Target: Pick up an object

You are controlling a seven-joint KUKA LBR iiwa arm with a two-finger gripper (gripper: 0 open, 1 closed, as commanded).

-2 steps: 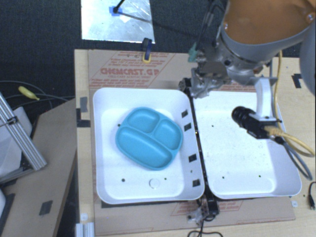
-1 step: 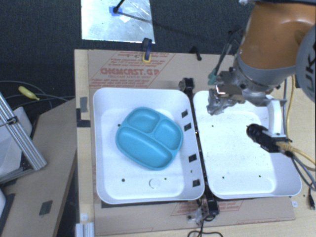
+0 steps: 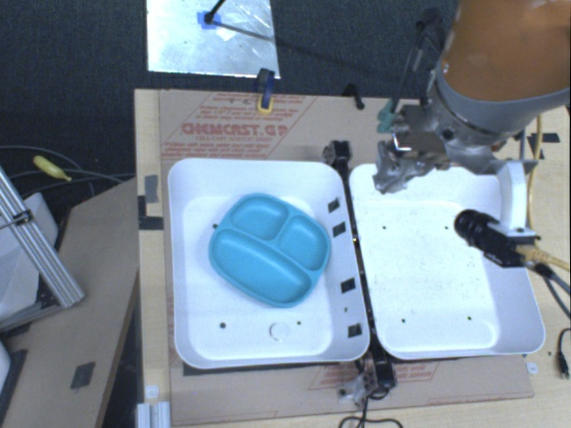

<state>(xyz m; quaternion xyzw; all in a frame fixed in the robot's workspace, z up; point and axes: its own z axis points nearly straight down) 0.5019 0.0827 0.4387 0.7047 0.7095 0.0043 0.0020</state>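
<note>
Bins: two, white and shallow, side by side; left bin [image 3: 192, 328], right bin [image 3: 437, 283]
Base: one cardboard sheet [image 3: 232, 119] under both bins
Task thing: one blue plate [image 3: 268, 250] with three compartments, lying flat near the middle of the left bin
Arm: one arm [image 3: 500, 52], grey with a broad orange band, coming in from the upper right
Gripper: one gripper [image 3: 390, 178], over the far left corner of the right bin, well apart from the blue plate
Grip: cannot tell whether it is spread or pressed together
Black tabs: four black tabs [image 3: 339, 230] spaced along the left bin's right wall
Writing: red print on the cardboard beyond the left bin; the large word reads "CHEMCAST", with a few letters after it that I cannot make out; the smaller lines are too small to read
Silvery sheet: one silvery sheet [image 3: 183, 25] on the dark floor beyond the cardboard
Clip: one small blue and yellow clip [image 3: 265, 92] at the cardboard's far edge
</note>
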